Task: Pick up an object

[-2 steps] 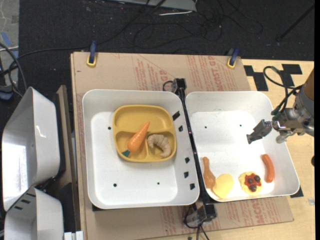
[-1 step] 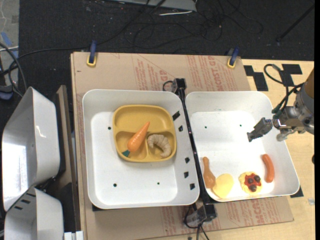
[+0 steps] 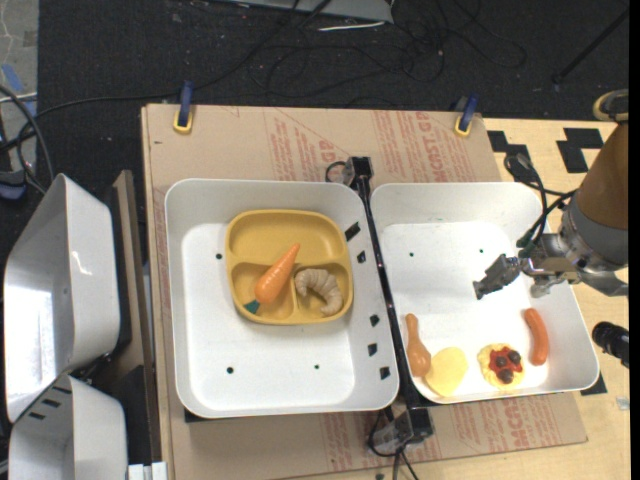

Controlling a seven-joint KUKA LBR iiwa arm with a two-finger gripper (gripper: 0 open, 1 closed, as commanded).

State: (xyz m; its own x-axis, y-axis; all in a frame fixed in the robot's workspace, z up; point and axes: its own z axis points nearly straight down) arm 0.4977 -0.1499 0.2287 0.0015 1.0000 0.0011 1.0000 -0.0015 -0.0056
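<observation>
My gripper [image 3: 520,280] hangs over the right part of the right bin [image 3: 450,213], open, with nothing between its fingers. One dark finger [image 3: 493,278] points left toward the bin's middle. Just below it, an orange-red sausage [image 3: 537,335] lies near the bin's right wall. Along the front wall sit a small tart with red and dark topping [image 3: 502,363], a pale yellow disc [image 3: 447,366] and an orange drumstick-shaped piece [image 3: 415,343]. In the left bin [image 3: 190,298] a yellow divided plate [image 3: 245,233] holds a carrot [image 3: 277,273] and a pale shrimp [image 3: 320,288].
The arm comes in from the right edge, with cables looping above the gripper. A black divider strip [image 3: 368,258] runs between the bins. The bins rest on a cardboard sheet [image 3: 300,138] clamped at the back. White containers [image 3: 60,278] stand at the far left.
</observation>
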